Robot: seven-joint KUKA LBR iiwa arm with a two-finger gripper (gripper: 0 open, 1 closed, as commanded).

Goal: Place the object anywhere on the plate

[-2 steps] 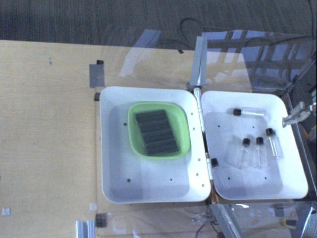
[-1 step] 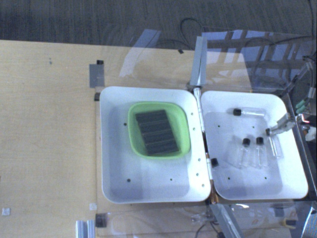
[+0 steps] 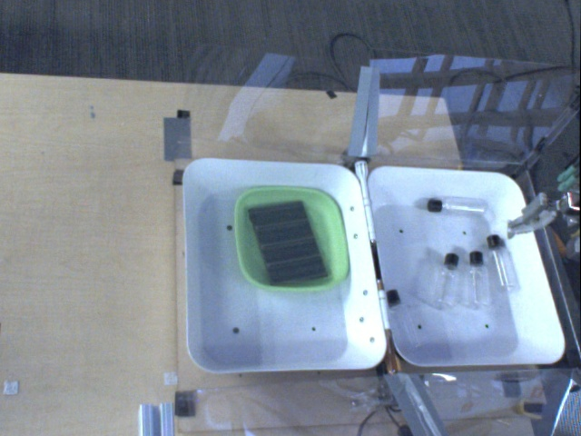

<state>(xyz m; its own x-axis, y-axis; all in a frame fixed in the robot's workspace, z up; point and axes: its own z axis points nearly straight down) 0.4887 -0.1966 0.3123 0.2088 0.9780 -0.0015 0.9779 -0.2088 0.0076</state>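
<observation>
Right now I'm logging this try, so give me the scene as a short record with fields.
left bin: holds green plate
on plate: dark ridged block
right bin: four clear vials with black caps
vial layout: three together, one apart at far side
tool: at right bin's right rim, nothing seen held

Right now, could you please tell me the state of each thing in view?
green plate: in the left bin, bearing a dark ridged block.
Four clear vials with black caps: in the right bin; one lying at the back, three grouped in the middle.
tool: at the right bin's far right edge.
</observation>
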